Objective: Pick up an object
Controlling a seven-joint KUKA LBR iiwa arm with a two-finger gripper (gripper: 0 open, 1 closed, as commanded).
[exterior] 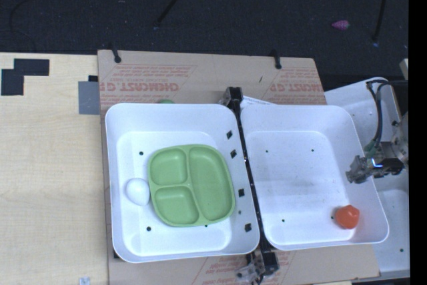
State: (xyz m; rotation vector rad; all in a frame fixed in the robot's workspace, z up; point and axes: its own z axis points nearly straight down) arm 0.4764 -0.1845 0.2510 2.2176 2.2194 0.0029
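A small orange-red object [346, 216] lies in the front right corner of the right bin [293, 143]. In the left bin [127, 130] a green divided plate [191, 184] lies flat, and a white egg-shaped object [138, 191] rests against its left edge. My gripper [358, 173] hangs at the right bin's right wall, up and to the right of the orange-red object and apart from it. Nothing shows in its grasp.
A black divider with clips [243, 177] runs between the two bins. Both bins sit on a cardboard sheet [200, 80] on the bench. Cables and arm parts [387, 137] crowd the right side beyond the bin's rim.
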